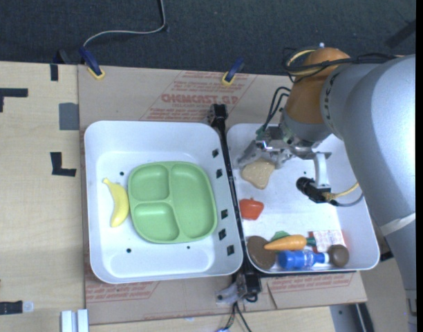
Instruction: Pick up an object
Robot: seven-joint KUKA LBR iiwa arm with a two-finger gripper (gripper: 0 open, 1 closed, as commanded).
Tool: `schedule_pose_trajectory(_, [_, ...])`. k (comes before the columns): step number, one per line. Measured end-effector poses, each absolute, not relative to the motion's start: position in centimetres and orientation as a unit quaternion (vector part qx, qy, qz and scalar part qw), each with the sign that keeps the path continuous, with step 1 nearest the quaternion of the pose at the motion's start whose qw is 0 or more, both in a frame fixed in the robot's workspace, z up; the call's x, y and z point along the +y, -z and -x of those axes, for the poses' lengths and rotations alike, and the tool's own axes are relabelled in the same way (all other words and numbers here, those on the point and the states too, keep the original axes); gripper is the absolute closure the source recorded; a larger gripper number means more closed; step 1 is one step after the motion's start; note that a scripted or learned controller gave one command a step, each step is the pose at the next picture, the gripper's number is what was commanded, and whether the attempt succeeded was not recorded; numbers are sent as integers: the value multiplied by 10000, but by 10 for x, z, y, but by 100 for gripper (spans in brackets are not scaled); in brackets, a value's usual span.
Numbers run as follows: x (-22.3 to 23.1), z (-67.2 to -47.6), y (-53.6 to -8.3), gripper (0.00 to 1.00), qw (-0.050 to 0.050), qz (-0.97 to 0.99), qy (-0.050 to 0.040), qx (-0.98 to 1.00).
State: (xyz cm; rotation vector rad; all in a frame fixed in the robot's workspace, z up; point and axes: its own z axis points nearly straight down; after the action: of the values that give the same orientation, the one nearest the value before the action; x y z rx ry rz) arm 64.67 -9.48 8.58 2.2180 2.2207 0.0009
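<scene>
Since the tool (265, 152) hangs over the tan object (258, 174) near the right bin's (363, 241) far-left corner, finger state we cannot tell, we judge an off-centre descent could nudge it against the wall.

This is a robotics lab bench, not a home. Two shallow white bins (94, 206) sit on a cardboard sheet (191, 99) held by clamps (92, 66) at 11 and 12 o'clock; black tape marks (7, 99) dot the wooden top at 9 o'clock, and a cable (153, 19) trails across dark carpet.
</scene>
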Motion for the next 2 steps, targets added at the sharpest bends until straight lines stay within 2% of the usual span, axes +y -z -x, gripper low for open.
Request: schedule_pose_trajectory(2, [-96, -649, -86, 0, 5, -7066, -2, 7077])
